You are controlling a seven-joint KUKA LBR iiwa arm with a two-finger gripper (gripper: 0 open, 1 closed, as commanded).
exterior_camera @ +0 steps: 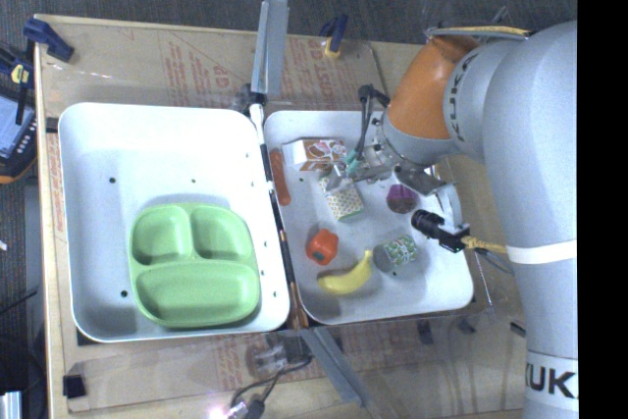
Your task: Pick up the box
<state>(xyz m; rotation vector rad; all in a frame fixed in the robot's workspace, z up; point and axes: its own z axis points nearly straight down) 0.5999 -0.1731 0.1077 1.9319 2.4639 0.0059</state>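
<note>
**Currently logged: right bin contents**

Box [343, 201], patterned, lay near the right bin's [446, 294] far-left corner. Gripper [345, 170] sat directly above it; grip state could not be told. Banana [347, 276] and orange pepper [321, 246] lay toward the near edge. Green divided tray [193, 265] occupied the left bin [88, 137].

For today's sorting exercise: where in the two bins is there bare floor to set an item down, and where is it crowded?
Left bin: bare floor behind and left of the green tray. Right bin: crowded. Box, pepper, banana, can and gripper leave a small patch at the front right corner.
</note>
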